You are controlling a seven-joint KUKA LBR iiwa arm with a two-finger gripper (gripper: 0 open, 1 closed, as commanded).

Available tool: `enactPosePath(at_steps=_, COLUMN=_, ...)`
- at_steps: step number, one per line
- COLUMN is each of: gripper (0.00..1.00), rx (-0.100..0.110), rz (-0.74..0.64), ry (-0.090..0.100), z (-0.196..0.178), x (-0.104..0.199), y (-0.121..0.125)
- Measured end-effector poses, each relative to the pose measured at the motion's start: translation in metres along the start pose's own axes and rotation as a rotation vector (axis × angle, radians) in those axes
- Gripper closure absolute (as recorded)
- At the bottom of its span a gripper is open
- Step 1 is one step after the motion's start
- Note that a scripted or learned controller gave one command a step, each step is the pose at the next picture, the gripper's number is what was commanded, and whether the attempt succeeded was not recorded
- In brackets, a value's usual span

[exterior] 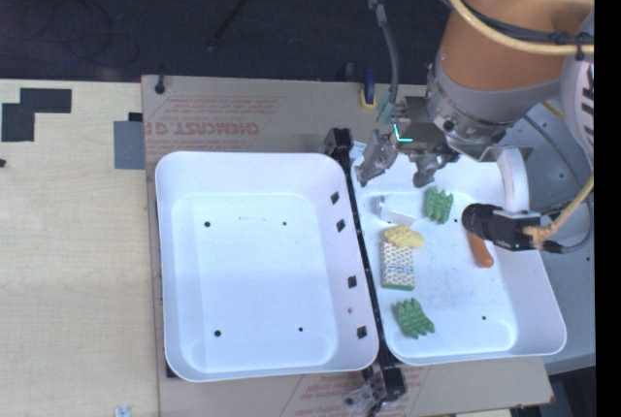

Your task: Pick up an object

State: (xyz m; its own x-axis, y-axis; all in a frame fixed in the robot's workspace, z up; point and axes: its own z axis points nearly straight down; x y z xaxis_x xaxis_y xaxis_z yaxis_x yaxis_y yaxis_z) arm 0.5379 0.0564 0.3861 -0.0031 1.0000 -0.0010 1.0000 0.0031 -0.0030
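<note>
Bench point(68, 240), two white bins: we see claw point(396, 165) spread wide, holding nothing. Sponge point(399, 265), green pieces point(438, 205) below it, ungrasped. Pick not begun.

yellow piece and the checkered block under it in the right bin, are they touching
Touching. The camera view shows the yellow piece overlapping the checkered block's top edge, no white bin floor between them.
</note>
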Motion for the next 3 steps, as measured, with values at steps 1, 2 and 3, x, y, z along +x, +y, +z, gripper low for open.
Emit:
enactPosePath(at_steps=1, gripper=0.00, rx=-0.003, rz=0.012, ry=-0.002, z=-0.023, x=-0.094, y=0.001)
enactPosePath(at_steps=2, gripper=1.00, rx=0.002, rz=0.001, ry=0.000, z=-0.031, x=-0.089, y=0.002)
enactPosePath(at_steps=3, gripper=1.00, rx=0.011, rz=0.004, ry=0.002, z=0.044, x=-0.090, y=-0.057)
